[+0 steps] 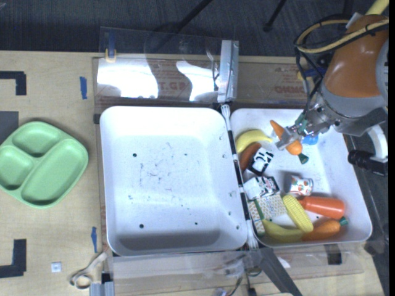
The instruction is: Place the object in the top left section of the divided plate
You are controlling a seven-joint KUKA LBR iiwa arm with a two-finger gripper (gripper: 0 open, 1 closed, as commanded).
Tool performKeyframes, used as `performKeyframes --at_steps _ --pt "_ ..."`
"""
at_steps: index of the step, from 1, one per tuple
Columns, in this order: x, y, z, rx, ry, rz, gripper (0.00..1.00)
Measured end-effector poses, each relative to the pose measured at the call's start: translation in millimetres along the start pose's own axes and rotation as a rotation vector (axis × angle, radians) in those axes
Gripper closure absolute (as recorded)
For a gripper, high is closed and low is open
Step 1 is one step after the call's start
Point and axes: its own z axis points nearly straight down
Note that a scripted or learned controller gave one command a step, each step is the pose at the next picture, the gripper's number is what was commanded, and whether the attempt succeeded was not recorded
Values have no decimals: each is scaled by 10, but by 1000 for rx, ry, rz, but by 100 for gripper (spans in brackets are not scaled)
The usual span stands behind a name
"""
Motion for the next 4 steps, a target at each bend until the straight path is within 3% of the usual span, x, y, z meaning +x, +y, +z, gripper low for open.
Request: performKeyframes --at_steps 1,2,3,4 --pt "794 -555 -38 1 3 -202 100" --pt "1256 -616 -843 -3 0 -542 100" --pt "2000 -348 39 -1 3 -731 100" --pt "2342 595 -454 -3 1 -619 100"
